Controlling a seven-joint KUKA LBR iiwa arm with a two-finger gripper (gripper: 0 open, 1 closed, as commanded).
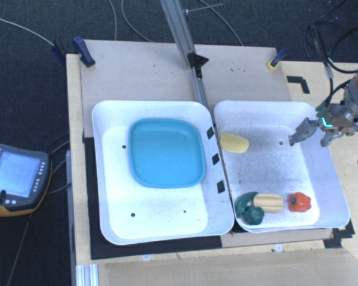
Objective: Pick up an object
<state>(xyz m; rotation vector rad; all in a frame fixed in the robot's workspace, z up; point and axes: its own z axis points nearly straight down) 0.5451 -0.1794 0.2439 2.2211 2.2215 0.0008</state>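
Note:
In the right bin (322, 177) lie a yellow lemon-shaped piece (234, 142) at the upper left, and along the front edge a green piece (249, 208), a tan cylinder (268, 203) and a red pepper-like piece (299, 202). My gripper (310, 139) hangs over the bin's upper right part, open, its two fingers spread apart with nothing between them. It is well to the right of the yellow piece and above the red one in the view.
The left bin (107, 159) holds a blue square plate (167, 152). A metal pole (179, 22) slants down to the gap between the bins. A teach pendant (15, 177) lies off the bench at the left.

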